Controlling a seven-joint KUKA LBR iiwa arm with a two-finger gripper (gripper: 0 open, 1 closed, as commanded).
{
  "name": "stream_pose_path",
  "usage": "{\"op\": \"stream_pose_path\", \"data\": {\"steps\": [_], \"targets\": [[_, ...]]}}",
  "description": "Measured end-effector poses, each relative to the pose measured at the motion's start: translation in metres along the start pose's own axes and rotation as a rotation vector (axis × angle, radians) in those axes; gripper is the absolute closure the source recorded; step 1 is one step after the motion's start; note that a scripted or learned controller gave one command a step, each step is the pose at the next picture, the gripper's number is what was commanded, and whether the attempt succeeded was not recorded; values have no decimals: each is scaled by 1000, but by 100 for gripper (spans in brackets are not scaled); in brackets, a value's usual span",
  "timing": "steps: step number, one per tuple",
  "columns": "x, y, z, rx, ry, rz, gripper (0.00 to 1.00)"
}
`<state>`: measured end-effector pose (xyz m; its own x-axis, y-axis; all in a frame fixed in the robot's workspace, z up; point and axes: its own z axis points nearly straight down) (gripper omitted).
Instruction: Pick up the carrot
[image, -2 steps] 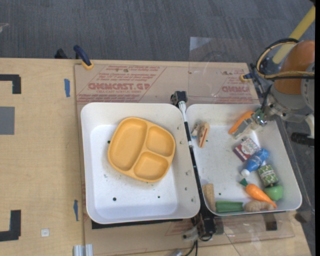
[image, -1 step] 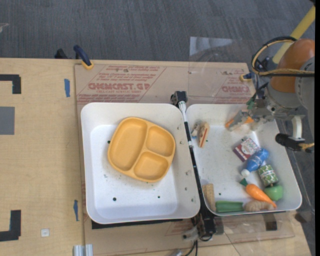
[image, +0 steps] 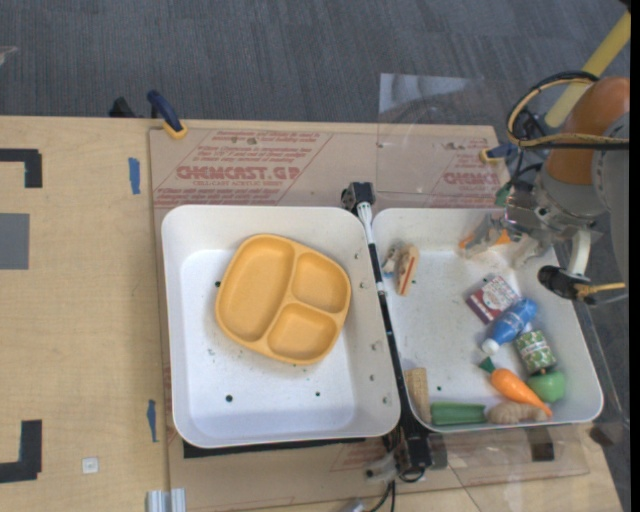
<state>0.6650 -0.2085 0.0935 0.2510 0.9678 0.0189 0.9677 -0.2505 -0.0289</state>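
Cardboard (image: 250, 165) reads "CHEMCAST"; carrot (image: 518, 385) lies beside green-labelled can (image: 536, 351).

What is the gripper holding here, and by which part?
It cannot be told: the gripper sits at the right bin's far corner, its tip blurred. The carrot lies at the near edge of that bin, apart from it, so it is not held.

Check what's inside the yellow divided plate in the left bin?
All three compartments of the yellow divided plate look bare. The white bin floor beneath the plate is covered, so anything under it cannot be seen.
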Motion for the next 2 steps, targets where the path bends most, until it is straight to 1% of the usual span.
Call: {"op": "stream_pose_path", "data": {"steps": [1,2], "targets": [[2,-4,-12,-2,-13,241,0],[8,0,-145,-49,-13,326,0]]}}
